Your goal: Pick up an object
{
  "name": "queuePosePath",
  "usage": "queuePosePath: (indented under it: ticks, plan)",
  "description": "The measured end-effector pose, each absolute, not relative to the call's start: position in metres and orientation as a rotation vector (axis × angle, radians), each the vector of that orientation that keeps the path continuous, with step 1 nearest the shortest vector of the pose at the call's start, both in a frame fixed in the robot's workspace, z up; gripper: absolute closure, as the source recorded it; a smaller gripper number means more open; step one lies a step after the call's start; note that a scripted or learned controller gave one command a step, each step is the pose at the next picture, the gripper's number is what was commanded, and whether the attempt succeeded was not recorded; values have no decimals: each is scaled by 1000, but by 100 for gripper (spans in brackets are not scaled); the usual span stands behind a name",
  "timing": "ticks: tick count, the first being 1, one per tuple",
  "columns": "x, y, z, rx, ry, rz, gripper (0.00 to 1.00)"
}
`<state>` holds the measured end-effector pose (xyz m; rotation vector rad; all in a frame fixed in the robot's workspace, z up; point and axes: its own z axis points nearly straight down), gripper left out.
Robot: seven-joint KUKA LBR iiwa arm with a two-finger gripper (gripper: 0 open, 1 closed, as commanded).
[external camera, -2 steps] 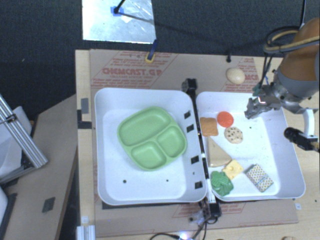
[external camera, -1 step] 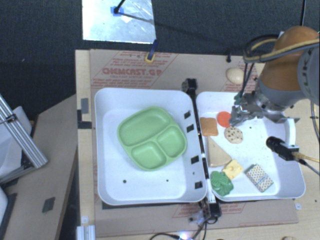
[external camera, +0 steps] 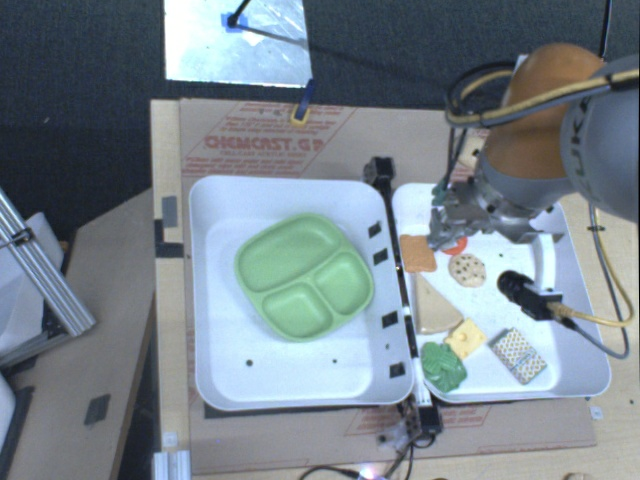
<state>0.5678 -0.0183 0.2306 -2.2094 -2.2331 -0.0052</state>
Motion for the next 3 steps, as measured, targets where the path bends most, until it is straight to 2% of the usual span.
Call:
queuePosePath:
  ticks: [2, 3]
  plan:
    - [559, 3, 234, -2214, -2229, -2, 100]
    - [558, 4, 214, -2219, -2223, 1, 100]
